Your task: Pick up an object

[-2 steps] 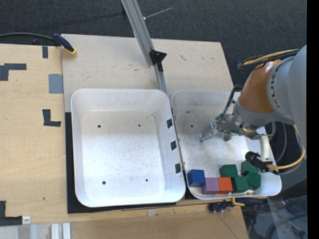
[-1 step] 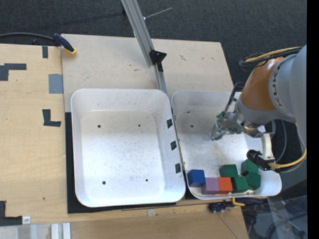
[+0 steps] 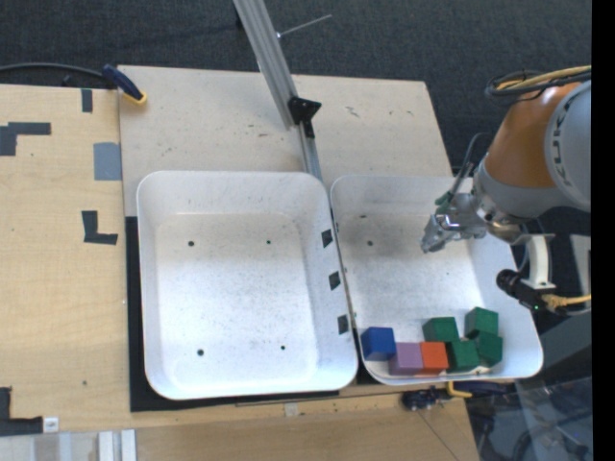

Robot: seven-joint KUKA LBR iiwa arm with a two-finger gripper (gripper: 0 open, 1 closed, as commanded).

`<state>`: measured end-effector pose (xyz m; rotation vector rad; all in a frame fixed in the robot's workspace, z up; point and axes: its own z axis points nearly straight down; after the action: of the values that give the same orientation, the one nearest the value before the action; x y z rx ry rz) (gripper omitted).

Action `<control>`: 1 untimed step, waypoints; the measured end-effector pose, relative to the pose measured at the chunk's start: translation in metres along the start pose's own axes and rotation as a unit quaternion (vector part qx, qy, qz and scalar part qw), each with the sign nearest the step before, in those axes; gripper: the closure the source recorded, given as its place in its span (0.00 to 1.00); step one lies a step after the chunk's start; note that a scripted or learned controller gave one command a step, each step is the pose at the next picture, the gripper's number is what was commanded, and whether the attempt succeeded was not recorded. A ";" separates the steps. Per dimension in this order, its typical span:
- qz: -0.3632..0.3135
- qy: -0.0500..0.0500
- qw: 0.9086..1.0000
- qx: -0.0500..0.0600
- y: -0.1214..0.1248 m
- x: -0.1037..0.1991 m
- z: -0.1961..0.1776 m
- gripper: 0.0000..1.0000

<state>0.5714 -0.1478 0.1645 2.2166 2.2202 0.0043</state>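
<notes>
Several blocks [image 3: 437, 346]: right bin's [image 3: 384, 209] five o'clock corner; light, rigid.
Grasp: flat opposite faces.
Gripper [image 3: 437, 238]: finger state unclear.

Grey arm [image 3: 553, 152] enters from view's right, orange band [image 3: 524, 128] above wrist. Wrist bends down and toward view's left. Gripper [image 3: 437, 236] metallic, tip pointing down-left, low over surface beneath. Nothing visible between its tips. Cables run along arm's upper side.
</notes>
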 end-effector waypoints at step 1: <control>0.000 0.000 1.000 0.000 0.002 0.000 -0.050 1.00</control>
<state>0.5728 -0.1477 0.2147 2.2164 2.2204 0.0038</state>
